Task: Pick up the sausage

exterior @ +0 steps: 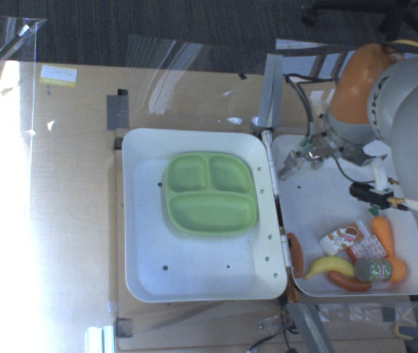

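The sausage (pixel 295 253) is a short reddish-brown link. It lies against the left wall of the right bin (pixel 319 204), near the front corner and just left of a yellow banana (pixel 330 267). My gripper (pixel 291 164) hangs over the far left part of the same bin, well behind the sausage and apart from it. Nothing shows in its grasp. The grey arm with its orange band (pixel 356 87) reaches in from the upper right.
A pile at the right bin's front right holds a carrot (pixel 383 234), a printed packet (pixel 345 239), a small can (pixel 371 271) and a curved red item (pixel 349 284). A green divided plate (pixel 210 195) lies in the left bin (pixel 143 271). A cable loops near the wrist.
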### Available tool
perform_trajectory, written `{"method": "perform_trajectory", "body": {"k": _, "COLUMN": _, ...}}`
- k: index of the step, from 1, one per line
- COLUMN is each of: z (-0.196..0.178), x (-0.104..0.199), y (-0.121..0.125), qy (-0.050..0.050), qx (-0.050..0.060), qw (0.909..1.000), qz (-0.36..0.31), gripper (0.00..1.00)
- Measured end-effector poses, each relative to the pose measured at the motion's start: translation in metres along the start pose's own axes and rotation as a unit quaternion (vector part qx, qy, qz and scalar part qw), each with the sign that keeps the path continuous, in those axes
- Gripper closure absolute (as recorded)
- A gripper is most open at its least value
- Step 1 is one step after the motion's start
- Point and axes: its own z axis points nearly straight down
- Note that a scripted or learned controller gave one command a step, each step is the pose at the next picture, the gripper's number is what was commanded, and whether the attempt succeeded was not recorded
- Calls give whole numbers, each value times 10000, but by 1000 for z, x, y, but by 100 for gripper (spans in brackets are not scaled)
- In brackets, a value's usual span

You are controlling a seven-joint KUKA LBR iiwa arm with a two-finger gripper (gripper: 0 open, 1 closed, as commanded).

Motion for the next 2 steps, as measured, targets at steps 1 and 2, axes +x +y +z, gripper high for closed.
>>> {"method": "perform_trajectory", "body": {"k": 1, "z": 0, "x": -1, "y": 4, "qy": 23, "qx": 58, "qw": 10000, "qz": 77, "gripper": 0}}
{"method": "perform_trajectory", "body": {"k": 2, "z": -13, "x": -7, "y": 6, "qy": -97, "qx": -13, "qw": 9999, "qz": 55, "gripper": 100}}
